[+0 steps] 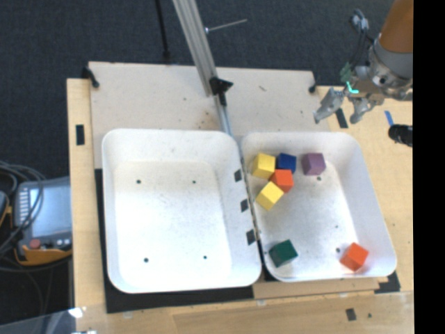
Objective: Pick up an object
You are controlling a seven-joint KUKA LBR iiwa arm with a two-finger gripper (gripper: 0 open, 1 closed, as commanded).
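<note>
My gripper [345, 111] hangs above the far edge of the right bin [368, 186], fingers spread open with nothing between them. In that bin, near its far left, cluster two yellow cubes [263, 165] [270, 195], a blue cube [286, 162] and an orange cube [282, 179]. A purple cube [313, 163] sits just right of them, below the gripper. A dark green cube [283, 253] lies at the near left and another orange cube [354, 256] at the near right.
The left bin [174, 207] stands beside the right one. A slanted aluminium post [198, 40] rises from the bench behind the bins. A pendant with a screen [42, 218] lies left of the bench.
</note>
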